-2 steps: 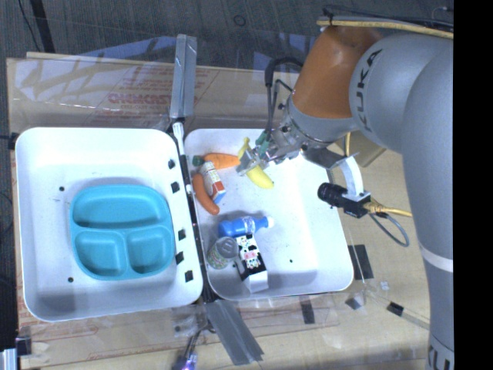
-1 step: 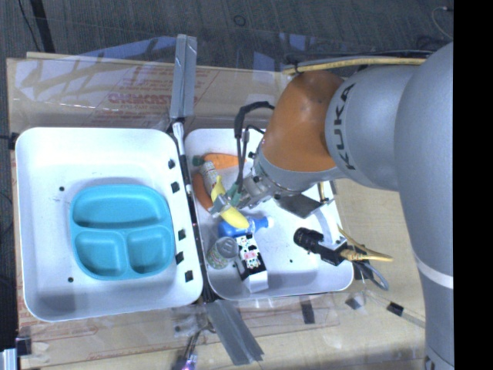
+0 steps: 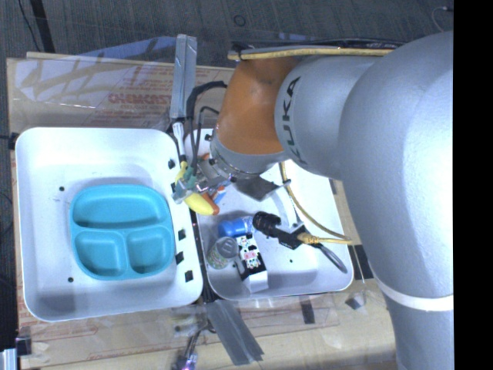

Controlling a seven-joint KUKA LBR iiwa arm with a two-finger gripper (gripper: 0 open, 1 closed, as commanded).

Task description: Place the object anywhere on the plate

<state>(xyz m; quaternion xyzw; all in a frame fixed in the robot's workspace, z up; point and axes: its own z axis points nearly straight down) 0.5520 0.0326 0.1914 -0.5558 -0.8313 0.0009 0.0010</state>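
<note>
A blue plate [image 3: 119, 230] with three compartments lies in the left bin [image 3: 46, 160], and nothing rests on it. My gripper [image 3: 189, 182] hangs under the orange wrist band at the left edge of the right bin [image 3: 327, 272], over the divide between the bins. Just below it lies a yellow, banana-like object [image 3: 202, 203] with an orange bit beside it. The arm hides whether that object is in my grasp.
The right bin also holds a blue can [image 3: 233, 227], a round grey-clear object [image 3: 223, 248] and a small white and black box [image 3: 252, 264]. The big grey arm covers the bin's right and far part. A grey metal bar [image 3: 184, 68] stands upright between the bins at the back.
</note>
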